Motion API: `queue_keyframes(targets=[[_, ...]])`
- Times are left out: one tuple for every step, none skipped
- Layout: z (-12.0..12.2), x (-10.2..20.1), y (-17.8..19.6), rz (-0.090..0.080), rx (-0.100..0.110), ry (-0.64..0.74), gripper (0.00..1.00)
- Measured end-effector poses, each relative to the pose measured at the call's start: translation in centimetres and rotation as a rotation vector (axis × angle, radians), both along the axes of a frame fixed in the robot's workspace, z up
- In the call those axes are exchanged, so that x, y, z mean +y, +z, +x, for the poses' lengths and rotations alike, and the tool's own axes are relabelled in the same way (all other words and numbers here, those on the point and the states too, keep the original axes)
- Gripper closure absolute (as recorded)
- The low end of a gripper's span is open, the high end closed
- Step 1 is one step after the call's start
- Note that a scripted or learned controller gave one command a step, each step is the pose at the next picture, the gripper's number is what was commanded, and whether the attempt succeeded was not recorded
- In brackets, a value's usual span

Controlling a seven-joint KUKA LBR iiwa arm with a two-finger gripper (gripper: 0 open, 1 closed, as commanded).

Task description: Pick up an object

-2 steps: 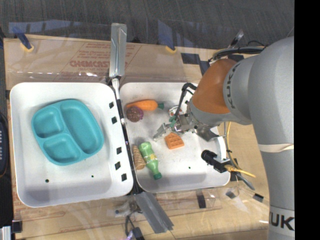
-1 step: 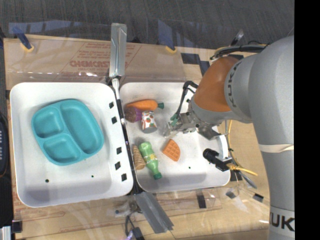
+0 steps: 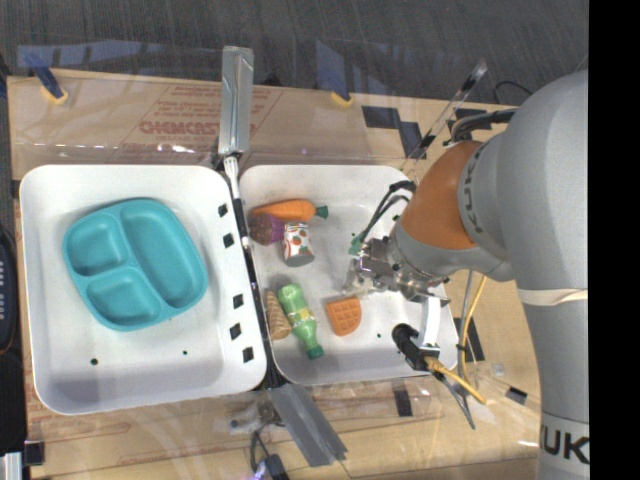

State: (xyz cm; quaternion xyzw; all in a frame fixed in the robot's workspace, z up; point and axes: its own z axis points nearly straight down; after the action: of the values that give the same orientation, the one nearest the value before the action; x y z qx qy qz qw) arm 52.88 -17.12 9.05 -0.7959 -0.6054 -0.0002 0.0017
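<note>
The right bin (image 3: 330, 174) holds several small items. An orange carrot (image 3: 285, 209) lies at the back, with a purple item (image 3: 264, 229) and a small red and white can (image 3: 297, 245) just in front of it. Nearer the front lie a green bottle (image 3: 300, 319), a tan ridged piece (image 3: 275, 314) and an orange waffle-like piece (image 3: 344, 316). My gripper (image 3: 362, 266) is low inside this bin, right of the can and just above the waffle piece. I see nothing held in it. The grey arm hides the bin's right part.
The left bin (image 3: 60, 368) holds a teal divided plate (image 3: 135, 262). A divider with black clips (image 3: 240, 268) runs between the two bins. Cables and a black fitting (image 3: 410, 343) hang off the wrist near the right bin's front corner.
</note>
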Motion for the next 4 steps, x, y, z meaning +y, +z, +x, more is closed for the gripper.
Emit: queue_keyframes(targets=[[1.8, 1.7, 0.0, -0.002, 0.001, -0.367, 1.0], [-3.4, -2.5, 0.1, -0.001, 0.001, -0.595, 1.0], [-1.6, -3.2, 0.0, -0.001, 0.005, -0.832, 1.0], [-2.9, -4.0, 0.1, 0.001, 0.002, -1.09, 1.0]])
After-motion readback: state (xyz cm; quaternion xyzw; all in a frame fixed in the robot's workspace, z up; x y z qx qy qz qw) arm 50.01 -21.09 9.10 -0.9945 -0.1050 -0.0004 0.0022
